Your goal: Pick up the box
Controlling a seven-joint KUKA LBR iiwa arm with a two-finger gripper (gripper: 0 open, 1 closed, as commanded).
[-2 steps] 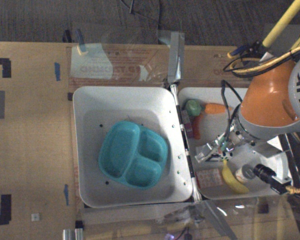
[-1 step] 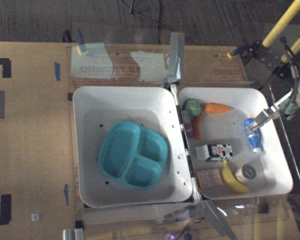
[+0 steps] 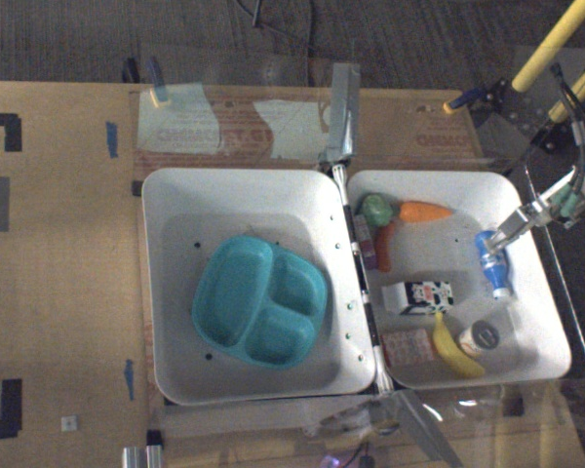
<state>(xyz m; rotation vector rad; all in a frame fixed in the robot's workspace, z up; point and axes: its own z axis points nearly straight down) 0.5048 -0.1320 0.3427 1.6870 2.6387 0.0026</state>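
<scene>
The box (image 3: 419, 296) is a small white carton with black cow-like patches. It lies on its side in the middle of the right bin (image 3: 531, 359). My gripper (image 3: 505, 234) reaches in from the right edge, over the bin's right side. Its tip is just above the top of a blue bottle (image 3: 493, 269). The gripper is up and to the right of the box, well apart from it, and nothing shows in its grasp.
Around the box lie a banana (image 3: 452, 349), a small round can (image 3: 485, 336), a pinkish packet (image 3: 408, 346), a carrot (image 3: 425, 212), a green item (image 3: 376, 209) and a red item (image 3: 383, 247). The left bin (image 3: 171, 203) holds a teal divided plate (image 3: 260, 300).
</scene>
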